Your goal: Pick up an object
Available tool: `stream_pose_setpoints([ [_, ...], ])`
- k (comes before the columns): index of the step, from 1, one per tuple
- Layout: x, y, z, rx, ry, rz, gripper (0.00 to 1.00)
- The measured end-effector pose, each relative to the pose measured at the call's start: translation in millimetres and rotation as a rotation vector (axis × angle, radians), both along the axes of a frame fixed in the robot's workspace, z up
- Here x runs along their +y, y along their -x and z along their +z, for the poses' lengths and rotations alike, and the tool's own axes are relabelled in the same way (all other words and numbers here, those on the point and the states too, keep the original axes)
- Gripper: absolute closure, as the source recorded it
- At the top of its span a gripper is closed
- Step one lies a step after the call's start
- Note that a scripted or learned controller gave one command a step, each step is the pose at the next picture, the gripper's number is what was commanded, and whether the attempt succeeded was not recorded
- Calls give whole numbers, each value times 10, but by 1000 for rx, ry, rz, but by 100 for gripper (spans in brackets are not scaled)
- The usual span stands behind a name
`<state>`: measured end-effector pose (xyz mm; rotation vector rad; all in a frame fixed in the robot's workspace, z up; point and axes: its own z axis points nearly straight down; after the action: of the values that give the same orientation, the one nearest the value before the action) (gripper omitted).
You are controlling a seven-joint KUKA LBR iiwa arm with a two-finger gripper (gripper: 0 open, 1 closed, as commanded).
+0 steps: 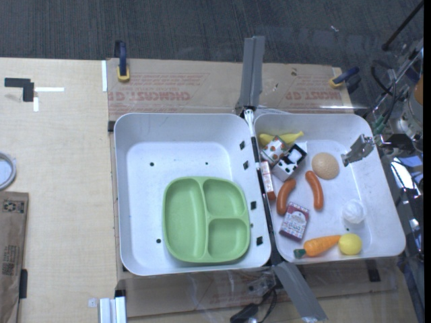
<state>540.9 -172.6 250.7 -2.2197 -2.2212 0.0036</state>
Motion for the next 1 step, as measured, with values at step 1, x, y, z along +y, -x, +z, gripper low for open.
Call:
stream_pose_setpoints([
  [1,67,-513,-1169,-1,-1,121,0],
])
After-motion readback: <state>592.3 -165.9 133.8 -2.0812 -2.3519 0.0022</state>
